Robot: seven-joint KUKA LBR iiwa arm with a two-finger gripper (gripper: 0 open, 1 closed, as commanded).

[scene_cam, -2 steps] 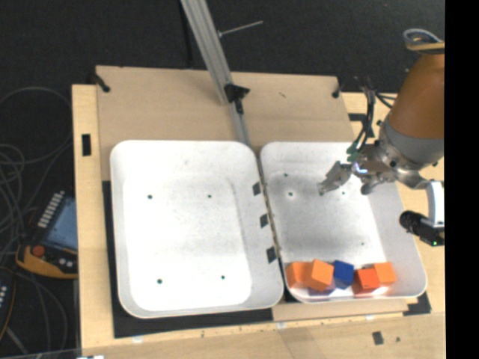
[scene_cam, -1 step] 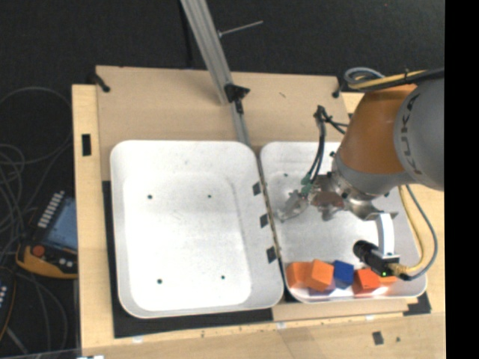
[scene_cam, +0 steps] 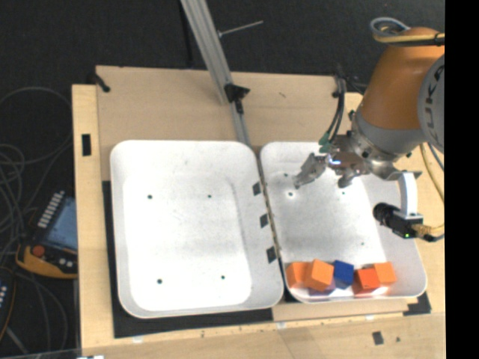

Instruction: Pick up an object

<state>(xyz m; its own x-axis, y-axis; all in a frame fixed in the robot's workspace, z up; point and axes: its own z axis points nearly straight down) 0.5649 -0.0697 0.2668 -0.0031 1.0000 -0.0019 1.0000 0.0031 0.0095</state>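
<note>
We count two white bins on the bench: the left bin [scene_cam: 187,223] and the right bin [scene_cam: 337,223]. Along the near wall of the right bin we count four orange blocks: two [scene_cam: 298,273] [scene_cam: 322,274] sit left of the one blue block [scene_cam: 343,272], and two [scene_cam: 365,279] [scene_cam: 384,273] sit right of it. That makes five blocks together.

Above the right bin [scene_cam: 340,223], near its far end, the gripper [scene_cam: 323,172] is seen with nothing between the fingers [scene_cam: 307,175], while orange blocks [scene_cam: 310,274] and a blue block [scene_cam: 343,272] are gathered along the bin's near wall.
</note>
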